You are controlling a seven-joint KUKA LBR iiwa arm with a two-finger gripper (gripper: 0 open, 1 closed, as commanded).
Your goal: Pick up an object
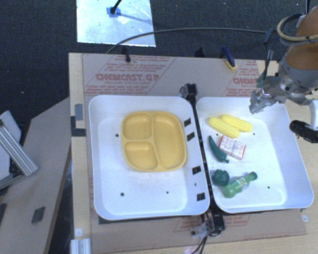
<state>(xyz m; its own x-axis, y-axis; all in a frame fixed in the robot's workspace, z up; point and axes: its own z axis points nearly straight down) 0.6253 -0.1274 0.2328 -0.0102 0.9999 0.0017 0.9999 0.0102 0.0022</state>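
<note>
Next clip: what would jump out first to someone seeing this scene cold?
The yellow divided tray dominates the left bin, lying alone in its middle. The right bin holds a small cluster: two corn cobs, a red-and-white box, a dark green pepper, broccoli and a green bottle. The arm's tool hangs over that bin's far edge.

robotics lab | grey-and-orange industrial arm [302,52] over desk [79,136] | two white bins [108,205] taped side by side on printed cardboard sheet [143,73] | loose cables [201,32] | aluminium framing rail [10,147] | dark carpet floor [32,36] | toy food as test items [230,125]
</note>
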